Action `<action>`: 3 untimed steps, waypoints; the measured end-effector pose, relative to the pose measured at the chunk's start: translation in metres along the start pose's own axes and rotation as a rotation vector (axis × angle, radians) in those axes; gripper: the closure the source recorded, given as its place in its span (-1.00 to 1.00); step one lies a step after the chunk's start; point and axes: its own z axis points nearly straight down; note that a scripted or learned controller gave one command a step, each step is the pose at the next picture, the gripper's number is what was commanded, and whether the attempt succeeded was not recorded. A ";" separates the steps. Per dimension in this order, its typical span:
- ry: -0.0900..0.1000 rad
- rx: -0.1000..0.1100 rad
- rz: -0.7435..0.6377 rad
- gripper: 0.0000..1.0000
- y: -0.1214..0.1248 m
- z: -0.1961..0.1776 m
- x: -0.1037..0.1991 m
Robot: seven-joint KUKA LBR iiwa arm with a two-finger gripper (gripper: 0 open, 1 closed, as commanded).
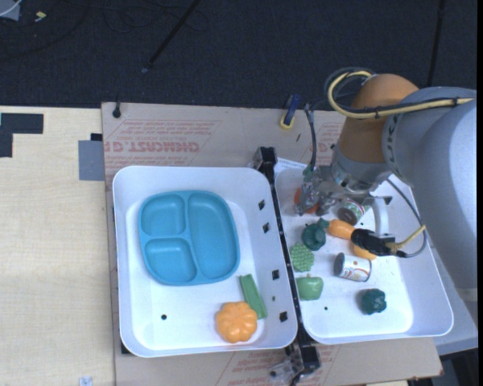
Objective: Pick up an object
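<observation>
My gripper point(312, 199) is low in the upper left part of the right bin point(419, 312), just above a dark green toy point(312, 236). Something small and reddish point(300, 206) shows at its left side; what it is stays unclear. Close by lie an orange carrot point(339, 230), a tin point(353, 213) partly under the wrist, a light green bumpy piece point(302, 257), a green pepper point(310, 287), a small can point(353, 268) and a dark green broccoli point(373, 301).
The left bin point(129, 296) holds a blue divided plate point(188, 237), an orange pumpkin point(236, 322) and a green stick point(252, 295). A black divider point(279, 240) runs between the bins. The grey arm point(435, 159) covers the right bin's upper right.
</observation>
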 end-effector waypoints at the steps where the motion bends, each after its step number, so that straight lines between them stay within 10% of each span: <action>1: 0.000 -0.006 0.006 1.00 0.006 -0.057 0.007; 3: -0.001 -0.006 0.004 1.00 0.000 -0.131 0.014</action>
